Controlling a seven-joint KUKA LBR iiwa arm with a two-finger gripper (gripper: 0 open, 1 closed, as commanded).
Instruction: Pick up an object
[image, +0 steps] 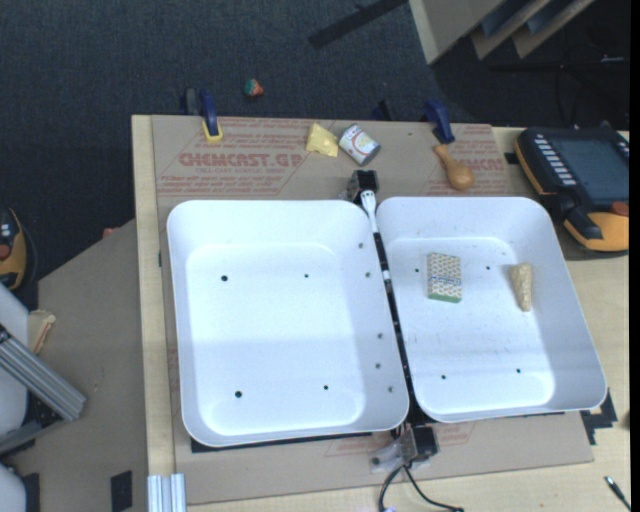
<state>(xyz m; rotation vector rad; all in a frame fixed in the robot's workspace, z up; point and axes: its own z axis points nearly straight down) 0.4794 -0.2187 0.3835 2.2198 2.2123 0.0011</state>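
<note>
The board (250, 160) under the bins read "CHEMCAST". A spotted block (444, 276) and a tan stick (522, 286) lay in the right bin (560, 370), both pointing up the picture.

Two candidate objects, both in the right bin (560, 300): a small rectangular block (444, 276) with a pale speckled or checkered top lies flat in the upper middle of the bin floor, long side running roughly top to bottom of the view. A short tan stick-like piece (522, 285) lies flat to its right near the bin's right wall, also lengthwise top to bottom, well apart from the block and not touching it.
</note>
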